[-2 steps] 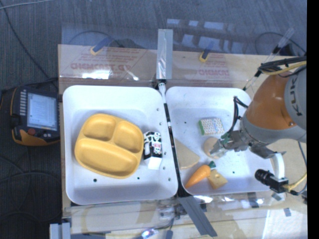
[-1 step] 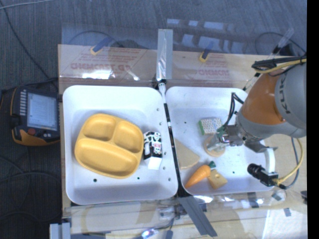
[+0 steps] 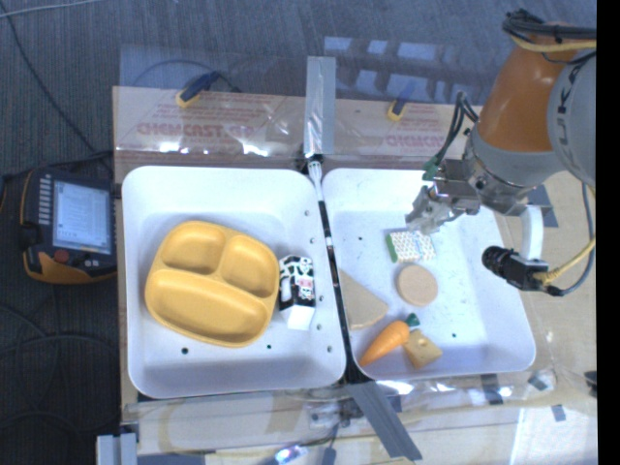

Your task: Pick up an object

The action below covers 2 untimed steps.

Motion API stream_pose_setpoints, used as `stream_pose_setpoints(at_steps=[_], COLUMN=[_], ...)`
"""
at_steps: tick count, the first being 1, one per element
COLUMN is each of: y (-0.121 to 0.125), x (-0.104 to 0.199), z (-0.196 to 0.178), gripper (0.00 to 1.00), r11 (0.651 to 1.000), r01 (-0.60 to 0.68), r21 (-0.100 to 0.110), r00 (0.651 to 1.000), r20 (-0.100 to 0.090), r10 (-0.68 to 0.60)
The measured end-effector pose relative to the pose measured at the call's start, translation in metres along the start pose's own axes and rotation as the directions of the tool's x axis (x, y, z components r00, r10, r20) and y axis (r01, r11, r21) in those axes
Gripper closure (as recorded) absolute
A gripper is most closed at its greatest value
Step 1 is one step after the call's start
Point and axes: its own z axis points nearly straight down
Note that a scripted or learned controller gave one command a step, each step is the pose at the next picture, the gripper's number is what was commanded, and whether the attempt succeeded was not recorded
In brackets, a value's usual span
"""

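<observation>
While a yellow tray point(image 3: 211, 281) fills one bin point(image 3: 145, 187), a carrot point(image 3: 385, 340) lies opposite.

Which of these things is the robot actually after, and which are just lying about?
Likely for picking:
green-edged white dotted packet
round tan disc
orange toy carrot
black-and-white cow-print carton

Just there:
yellow divided plastic tray
orange handheld control pendant

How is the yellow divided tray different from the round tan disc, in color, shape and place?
The yellow divided tray is bright yellow, while the round tan disc is pale brown. The tray is much larger than the disc. The tray has molded compartments, while the disc is a plain circle. The tray lies in the left bin, the disc in the right bin. Both lie flat on a bin floor.
</observation>
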Motion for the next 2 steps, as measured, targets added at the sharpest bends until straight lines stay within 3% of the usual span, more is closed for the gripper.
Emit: stream_pose_setpoints(at_steps=[1, 2], y=[-0.0002, -0.0002], x=[-0.0001, -0.0001], z=[0.0002, 0.0002], gripper=[0.0, 0.0], r11=[1.0, 1.0], r01=[0.0, 0.0], r21=[0.001, 0.001], r00=[1.0, 1.0], r20=[0.0, 0.0], r10=[0.0, 0.0])
